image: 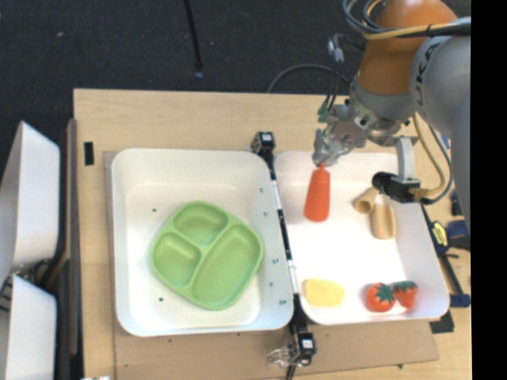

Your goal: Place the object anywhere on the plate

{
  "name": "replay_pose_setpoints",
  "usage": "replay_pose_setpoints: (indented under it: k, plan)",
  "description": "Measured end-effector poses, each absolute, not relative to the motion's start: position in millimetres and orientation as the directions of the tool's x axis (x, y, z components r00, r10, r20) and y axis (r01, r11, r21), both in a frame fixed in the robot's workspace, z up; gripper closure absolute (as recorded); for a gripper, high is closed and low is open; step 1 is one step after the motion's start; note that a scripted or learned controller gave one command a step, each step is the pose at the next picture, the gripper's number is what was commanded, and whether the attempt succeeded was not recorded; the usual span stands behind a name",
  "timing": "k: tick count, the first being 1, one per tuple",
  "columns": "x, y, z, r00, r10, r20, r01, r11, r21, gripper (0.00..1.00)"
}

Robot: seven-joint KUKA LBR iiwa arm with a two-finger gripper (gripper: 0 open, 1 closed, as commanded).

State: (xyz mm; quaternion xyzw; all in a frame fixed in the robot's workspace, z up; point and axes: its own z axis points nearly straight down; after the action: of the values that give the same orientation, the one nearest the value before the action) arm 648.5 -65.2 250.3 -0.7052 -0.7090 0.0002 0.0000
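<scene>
Fingers of the grey two-finger gripper (323, 158) sit right at the top of the orange bottle-shaped plastic object (318, 195), but from my seat I cannot tell how far apart they are or whether they clamp it; the tips blur into the orange cap. That orange object stands in the right white bin (420, 291), toward its ten o'clock corner, close to the divider between the bins. Above it the grey arm with its orange band (396, 30) comes in from two o'clock. The green three-compartment plastic plate (207, 254) lies in the middle of the left white bin (135, 172), well apart from the orange object. Elsewhere in the right bin I see a tan wooden piece (378, 214) at three o'clock, a yellow rounded toy (324, 293) at seven o'clock, and two red strawberry-like toys (390, 295) at five o'clock. Both bins rest on a pale wooden bench (158, 117), with dark floor beyond at twelve o'clock.
</scene>
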Motion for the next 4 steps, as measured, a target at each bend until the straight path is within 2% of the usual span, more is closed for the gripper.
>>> replay_pose_setpoints:
  k: [1,2,3,4]
  plan:
    - [636.1,-9.7,256.4,-0.008,1.0,0.001,1.0,0.008,0.001,1.0]
    - [637.5,45.6,244.9,-0.007,1.0,0.001,1.0,0.007,-0.001,1.0]
    - [630.4,97.8,254.3,-0.007,1.0,0.002,1.0,0.007,0.001,1.0]
    - [622.6,159.3,243.8,-0.008,1.0,0.001,1.0,0.008,-0.001,1.0]
